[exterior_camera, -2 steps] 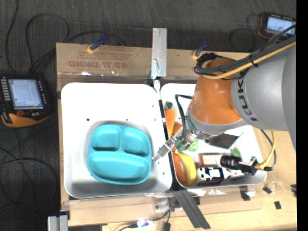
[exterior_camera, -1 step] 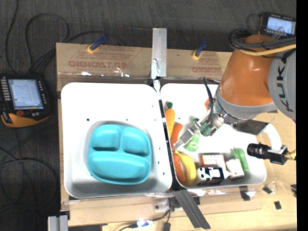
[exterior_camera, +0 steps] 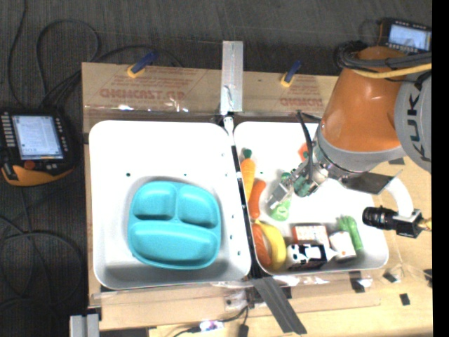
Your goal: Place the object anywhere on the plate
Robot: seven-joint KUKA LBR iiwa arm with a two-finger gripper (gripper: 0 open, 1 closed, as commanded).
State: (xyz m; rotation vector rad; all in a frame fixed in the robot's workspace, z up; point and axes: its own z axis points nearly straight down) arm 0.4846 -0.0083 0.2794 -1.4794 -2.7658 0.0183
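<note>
Though arm hides bin [exterior_camera: 379, 258], claw [exterior_camera: 284, 196] blurred

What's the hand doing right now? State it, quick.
Hand: over the right bin, low beside the carrot; cannot be told whether open or closed, or whether it holds anything.

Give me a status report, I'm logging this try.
Gripper low in right bin, over the toys. Blue plate in left bin, nothing on it. Carrot and other toys crowd the gripper.
</note>
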